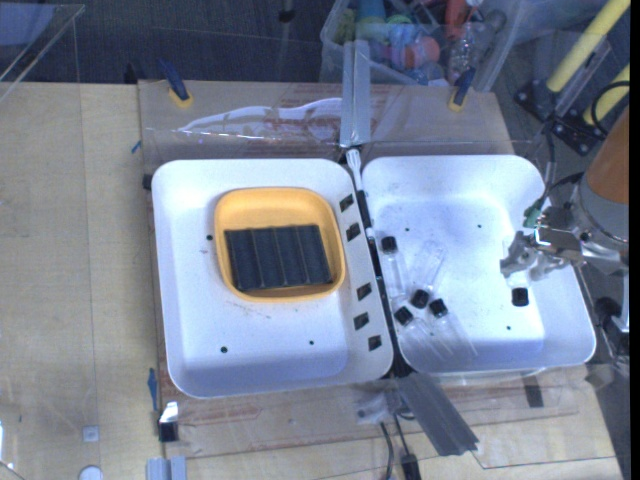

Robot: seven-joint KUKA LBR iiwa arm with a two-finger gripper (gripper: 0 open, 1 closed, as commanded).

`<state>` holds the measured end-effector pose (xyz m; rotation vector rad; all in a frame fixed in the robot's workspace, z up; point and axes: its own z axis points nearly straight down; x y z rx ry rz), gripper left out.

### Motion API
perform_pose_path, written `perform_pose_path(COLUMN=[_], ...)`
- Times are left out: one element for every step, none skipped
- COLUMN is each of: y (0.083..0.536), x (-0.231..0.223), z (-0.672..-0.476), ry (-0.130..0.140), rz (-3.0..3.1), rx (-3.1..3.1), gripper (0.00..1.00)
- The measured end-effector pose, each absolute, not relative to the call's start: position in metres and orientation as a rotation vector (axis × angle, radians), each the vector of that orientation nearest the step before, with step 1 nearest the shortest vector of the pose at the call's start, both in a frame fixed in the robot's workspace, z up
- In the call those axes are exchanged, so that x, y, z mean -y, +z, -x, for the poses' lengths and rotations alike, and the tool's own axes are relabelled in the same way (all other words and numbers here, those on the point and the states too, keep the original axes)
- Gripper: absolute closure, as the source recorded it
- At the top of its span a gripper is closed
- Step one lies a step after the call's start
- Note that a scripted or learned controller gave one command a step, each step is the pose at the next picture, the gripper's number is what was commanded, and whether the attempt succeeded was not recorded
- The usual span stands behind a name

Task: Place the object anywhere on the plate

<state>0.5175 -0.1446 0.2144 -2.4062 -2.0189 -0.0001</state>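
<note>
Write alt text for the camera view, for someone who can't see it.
A yellow plate holding a dark ridged block sits in the left bin. The robot's hand hangs over the right bin, near small clear vials with black caps.

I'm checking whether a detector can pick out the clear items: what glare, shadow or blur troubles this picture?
Camera view: the small clear plastic vials with black caps nearly vanish against the glossy right white bin; soft glare washes the bin floor; the yellow square plate holding a black ribbed insert stays crisp; the metal claw looks slightly soft, casting faint shadow.
</note>
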Motion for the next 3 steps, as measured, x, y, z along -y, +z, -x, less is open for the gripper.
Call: perform_pose_path(y=[0.24, 0.274, 0.247], x=[0.155, 0.156, 0.178], z=[-0.546, -0.584, -0.653], ry=[-0.001, -0.001, -0.001], rz=[2.331, 1.997, 1.677], rx=[2.108, 2.431, 2.663], gripper=[1.0, 1.0, 1.0])
